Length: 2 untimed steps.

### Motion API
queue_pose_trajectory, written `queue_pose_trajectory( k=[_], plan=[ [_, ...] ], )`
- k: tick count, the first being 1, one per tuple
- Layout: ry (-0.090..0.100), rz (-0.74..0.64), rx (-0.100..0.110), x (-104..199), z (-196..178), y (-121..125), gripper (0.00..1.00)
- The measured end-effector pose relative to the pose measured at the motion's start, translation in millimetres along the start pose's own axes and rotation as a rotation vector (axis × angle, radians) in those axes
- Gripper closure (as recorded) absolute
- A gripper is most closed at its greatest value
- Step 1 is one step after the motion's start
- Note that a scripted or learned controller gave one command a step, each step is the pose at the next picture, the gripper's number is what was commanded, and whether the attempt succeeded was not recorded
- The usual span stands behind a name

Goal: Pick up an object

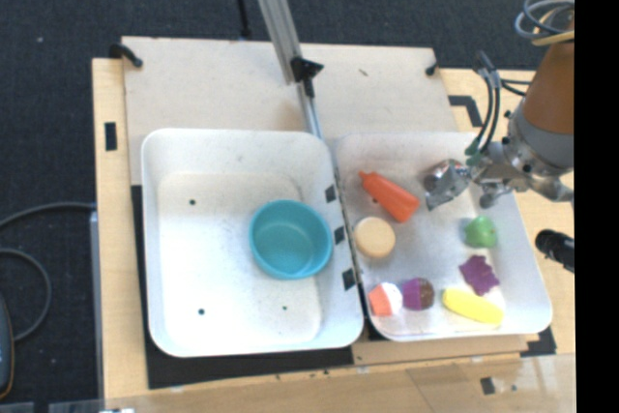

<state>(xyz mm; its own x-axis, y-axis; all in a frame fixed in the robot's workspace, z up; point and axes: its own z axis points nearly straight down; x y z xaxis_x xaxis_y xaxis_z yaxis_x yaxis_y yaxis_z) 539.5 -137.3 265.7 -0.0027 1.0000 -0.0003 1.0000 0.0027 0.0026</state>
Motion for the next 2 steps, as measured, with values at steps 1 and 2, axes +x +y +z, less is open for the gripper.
queue_pose_trajectory(
  k=[1, 2],
  plan=[
    [0.0, 0.001, 0.0, 0.0, -0.1, 0.1, 0.0],
    [-0.001, 0.004, 0.005, 4.3, 43.5, 1.3, 0.0]
  ],
)
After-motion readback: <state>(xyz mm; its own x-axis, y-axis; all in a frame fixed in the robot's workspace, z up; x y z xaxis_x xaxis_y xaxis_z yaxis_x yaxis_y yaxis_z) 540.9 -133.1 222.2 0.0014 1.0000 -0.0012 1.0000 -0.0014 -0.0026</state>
